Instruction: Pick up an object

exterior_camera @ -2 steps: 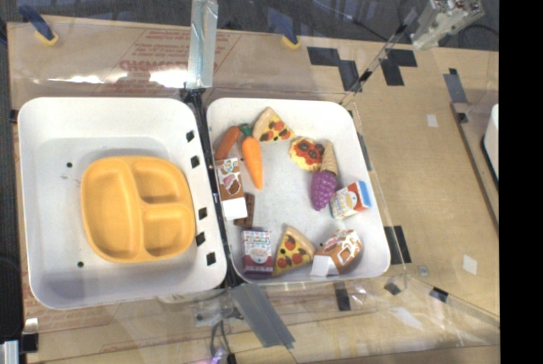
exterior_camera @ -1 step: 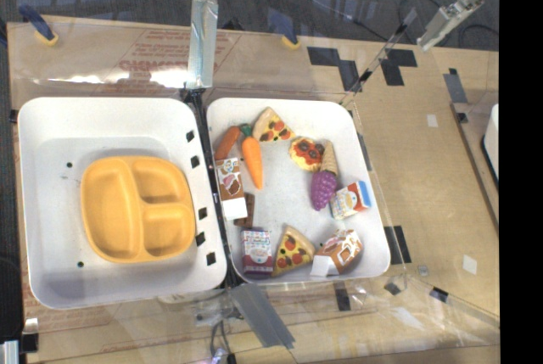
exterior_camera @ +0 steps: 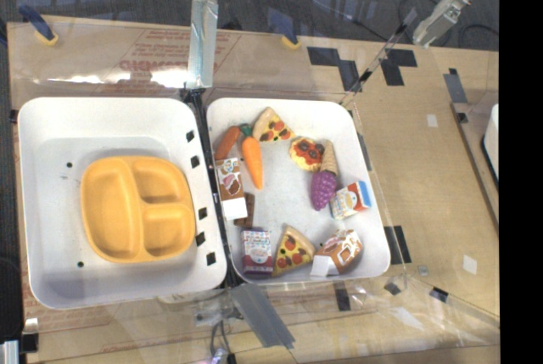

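two shallow white bins sit side by side on a bench, seen from above. the left bin (exterior_camera: 42, 184) holds a yellow divided plate (exterior_camera: 136, 207). the right bin (exterior_camera: 369, 184) holds small toy foods: an orange carrot (exterior_camera: 252, 161), two pizza slices (exterior_camera: 273, 126) (exterior_camera: 293, 249), a purple grape bunch (exterior_camera: 322, 188) and small cartons. the gripper (exterior_camera: 434, 23) hangs at top right, well apart from both bins; whether it is released or clenched cannot be told.
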Tool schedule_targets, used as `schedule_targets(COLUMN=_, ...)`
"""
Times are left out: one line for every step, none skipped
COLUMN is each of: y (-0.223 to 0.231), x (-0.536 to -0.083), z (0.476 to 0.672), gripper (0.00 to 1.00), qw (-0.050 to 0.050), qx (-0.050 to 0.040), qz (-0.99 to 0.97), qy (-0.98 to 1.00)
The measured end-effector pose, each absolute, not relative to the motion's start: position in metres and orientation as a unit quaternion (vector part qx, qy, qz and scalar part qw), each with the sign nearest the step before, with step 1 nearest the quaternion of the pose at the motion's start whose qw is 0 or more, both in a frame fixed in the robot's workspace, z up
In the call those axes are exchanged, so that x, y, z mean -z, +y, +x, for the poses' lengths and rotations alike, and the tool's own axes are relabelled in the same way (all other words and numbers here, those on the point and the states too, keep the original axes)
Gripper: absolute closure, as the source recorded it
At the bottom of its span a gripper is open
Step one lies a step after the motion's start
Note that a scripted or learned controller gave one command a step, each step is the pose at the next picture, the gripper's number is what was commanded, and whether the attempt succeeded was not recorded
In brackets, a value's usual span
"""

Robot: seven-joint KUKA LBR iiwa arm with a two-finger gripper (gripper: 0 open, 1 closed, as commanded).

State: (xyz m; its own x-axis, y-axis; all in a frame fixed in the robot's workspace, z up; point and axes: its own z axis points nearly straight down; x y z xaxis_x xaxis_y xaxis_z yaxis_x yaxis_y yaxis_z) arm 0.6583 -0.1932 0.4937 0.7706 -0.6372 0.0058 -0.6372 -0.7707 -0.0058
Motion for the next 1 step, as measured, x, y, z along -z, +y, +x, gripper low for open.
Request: schedule_targets(y=-0.2044, x=-0.4927, z=0.6585, gripper=1.00, qw=0.002, qx=0.0042, qz=-0.978, qy=0.209)
